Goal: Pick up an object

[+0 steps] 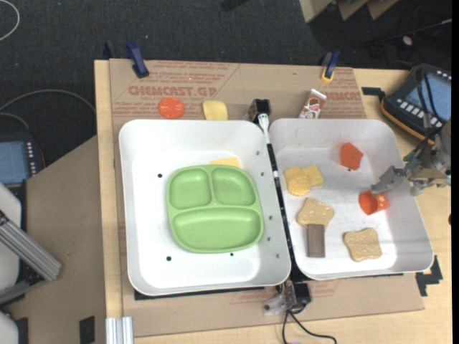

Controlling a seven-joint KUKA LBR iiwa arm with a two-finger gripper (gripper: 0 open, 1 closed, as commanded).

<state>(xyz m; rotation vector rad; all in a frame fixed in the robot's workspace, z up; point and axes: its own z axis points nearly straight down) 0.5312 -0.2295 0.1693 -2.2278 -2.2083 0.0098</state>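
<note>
Two white bins side by side on a cardboard-covered bench. In the left bin, a green divided plate with a pale yellow slab peeking from behind its far edge. In the right bin: an orange-red block toward the back, yellow crackers near the divider, a slice of toast touching a brown bar, another toast piece near the front. Gripper reaching in from the right, tips just above a small red-orange object, rounded and glossy, toward the bin's right side. Fingers spread or pinched: impossible to tell. Beyond the bins, an orange disc and a yellow piece.
</note>
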